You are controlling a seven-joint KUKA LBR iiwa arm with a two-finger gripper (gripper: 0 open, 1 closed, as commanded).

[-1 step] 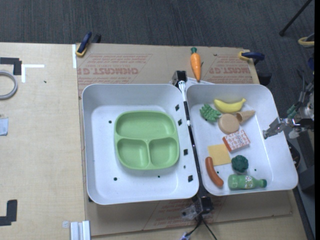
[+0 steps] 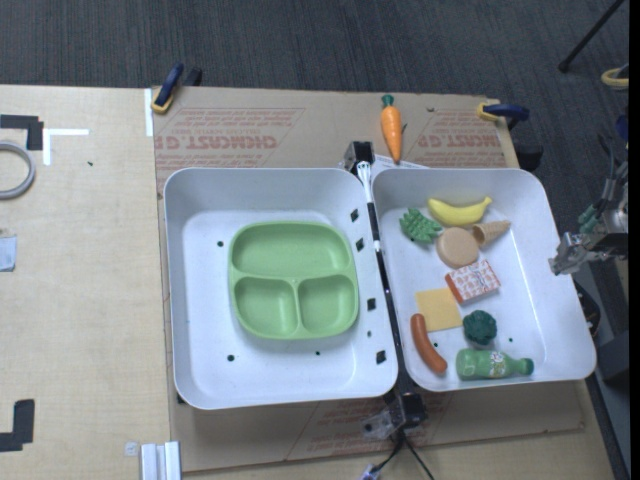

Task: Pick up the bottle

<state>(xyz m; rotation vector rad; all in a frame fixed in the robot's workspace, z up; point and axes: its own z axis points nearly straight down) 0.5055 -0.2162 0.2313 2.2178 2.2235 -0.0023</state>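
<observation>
Green bottle lies in the right bin's near corner, well apart from the gripper, state unclear

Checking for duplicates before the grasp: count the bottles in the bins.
1. The green bottle lies on its side in the right bin, near corner, by the broccoli and sausage. Nothing seems piled up enough to hide another.

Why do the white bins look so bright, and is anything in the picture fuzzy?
In the camera view, even overhead light makes both white bins glow, with only soft, faint shadows under the toys; the green bottle and the green tray look clear, without strong glare; the gripper at the right edge looks small and a bit fuzzy, and the dark floor at the top is dim.
</observation>
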